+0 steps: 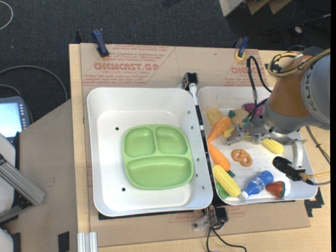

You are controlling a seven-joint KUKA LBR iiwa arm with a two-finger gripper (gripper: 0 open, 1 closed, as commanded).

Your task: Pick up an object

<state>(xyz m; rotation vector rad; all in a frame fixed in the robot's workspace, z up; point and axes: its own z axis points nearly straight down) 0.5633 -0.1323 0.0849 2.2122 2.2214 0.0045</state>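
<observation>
tool (242, 134): low inside the right bin (231, 96), among the toy food; grip state could not be told, released or clenched, as the arm's wrist covered it.
held: nothing was visibly in the tool.
nearest: carrot (219, 127), just beside the tool on the side toward the left bin (105, 114); contact could not be judged.
next out: pretzel (241, 156), near the tool on the camera side, lying flat and apart from it.
same range: yellow piece (272, 145) on the arm side, partly under the wrist; purple piece (251, 109) on the far side.
further: second carrot (219, 158) and corn cob (227, 180) along the bin's inner wall; blue bottle (259, 184) and red piece (276, 189) by the near rim.
well apart: green divided plate (157, 156) in the left bin; both bins sat on the bench (131, 67).
progress: reach and descent looked done; every object was lying in the bin.
left: confirmed grasp and lift. Judged early-to-mid, carrot the likely target.
</observation>
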